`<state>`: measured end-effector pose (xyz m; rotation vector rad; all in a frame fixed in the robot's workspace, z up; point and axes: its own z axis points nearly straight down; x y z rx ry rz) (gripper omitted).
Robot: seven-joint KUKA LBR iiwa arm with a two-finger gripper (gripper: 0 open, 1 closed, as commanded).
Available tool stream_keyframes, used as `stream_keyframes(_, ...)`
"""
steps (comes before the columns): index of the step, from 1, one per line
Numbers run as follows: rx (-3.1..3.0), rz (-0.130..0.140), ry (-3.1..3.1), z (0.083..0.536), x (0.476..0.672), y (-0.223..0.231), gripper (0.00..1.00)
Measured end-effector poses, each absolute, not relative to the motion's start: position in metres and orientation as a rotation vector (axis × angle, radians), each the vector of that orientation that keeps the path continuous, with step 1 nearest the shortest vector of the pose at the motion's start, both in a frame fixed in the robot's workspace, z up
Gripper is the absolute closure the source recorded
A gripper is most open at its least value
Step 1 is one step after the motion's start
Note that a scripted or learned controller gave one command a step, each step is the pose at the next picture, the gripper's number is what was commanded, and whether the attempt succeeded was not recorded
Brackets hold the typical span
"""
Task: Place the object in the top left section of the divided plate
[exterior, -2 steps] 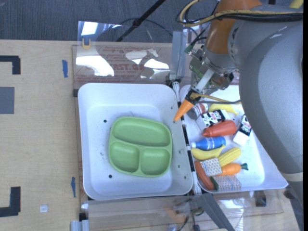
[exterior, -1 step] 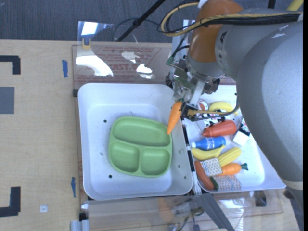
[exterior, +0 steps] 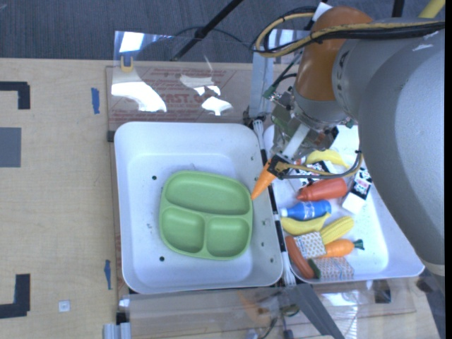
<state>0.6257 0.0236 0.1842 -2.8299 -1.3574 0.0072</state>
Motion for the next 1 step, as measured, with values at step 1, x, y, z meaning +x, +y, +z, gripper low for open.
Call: stream_keyframes(1,-2.830,0.007,-1.358,0.1842,0.6257,0.0238,0.00)
